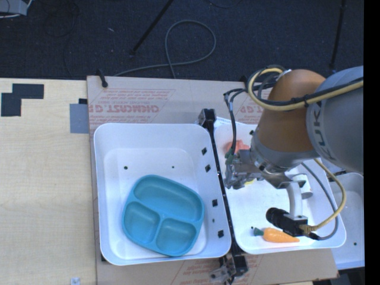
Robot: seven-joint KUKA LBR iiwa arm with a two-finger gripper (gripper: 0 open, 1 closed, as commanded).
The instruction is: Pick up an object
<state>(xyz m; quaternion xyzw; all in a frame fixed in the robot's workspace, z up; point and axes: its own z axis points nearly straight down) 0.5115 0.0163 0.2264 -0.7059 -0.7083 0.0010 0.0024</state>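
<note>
carrot [280, 236] near front rim, hand [237, 174] well behind

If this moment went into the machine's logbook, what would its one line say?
arm: over right bin | tool: low, near divider | blue tray: left bin | toy carrot: right bin, front, untouched | pick: not done

Robotics lab / test setup. Big grey-orange industrial arm [309, 120] w/ exposed hoses over 2 white bins [113, 159] on a cardboard sheet [136, 103] atop a light wood bench [41, 189]. Far side: dark carpet floor [89, 28] w/ loose cables [190, 40] and stand legs. No home furnishings.
</note>
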